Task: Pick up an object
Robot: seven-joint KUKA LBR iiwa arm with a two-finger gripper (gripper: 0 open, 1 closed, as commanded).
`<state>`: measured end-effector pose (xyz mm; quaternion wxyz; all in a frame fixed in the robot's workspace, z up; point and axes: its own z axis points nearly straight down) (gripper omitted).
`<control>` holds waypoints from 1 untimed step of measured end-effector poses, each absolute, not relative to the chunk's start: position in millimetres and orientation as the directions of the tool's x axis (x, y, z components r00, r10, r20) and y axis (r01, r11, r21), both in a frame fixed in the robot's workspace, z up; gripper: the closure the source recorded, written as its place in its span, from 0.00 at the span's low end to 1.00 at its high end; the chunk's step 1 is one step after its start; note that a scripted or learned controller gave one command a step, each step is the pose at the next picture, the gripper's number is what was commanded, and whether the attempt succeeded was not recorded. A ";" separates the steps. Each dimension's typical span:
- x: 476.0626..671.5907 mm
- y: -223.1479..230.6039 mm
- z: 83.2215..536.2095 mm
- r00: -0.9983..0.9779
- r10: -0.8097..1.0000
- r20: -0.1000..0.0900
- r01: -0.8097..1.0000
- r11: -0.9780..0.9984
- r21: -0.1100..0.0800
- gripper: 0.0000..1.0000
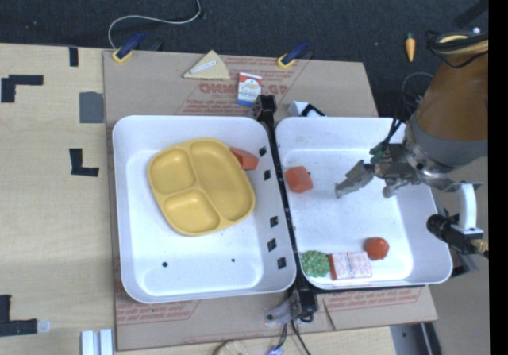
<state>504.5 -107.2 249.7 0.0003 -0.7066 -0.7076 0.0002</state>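
Hovering over the right bin (421,266), toward its 3 o'clock side: the gripper (371,180), fingers seemingly spread and pinching nothing, though blurred. Sitting at 9 o'clock from it: an orange block (298,179). Lying along the 6 o'clock wall: a green ball (315,263), a red-and-white packet (350,265), a red ball (376,248). Resting in the left bin (159,282): a yellow 3-section tray (201,185).
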 end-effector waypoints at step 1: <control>501.5 -189.3 177.7 0.001 1.000 0.000 1.000 -0.001 -0.003 0.00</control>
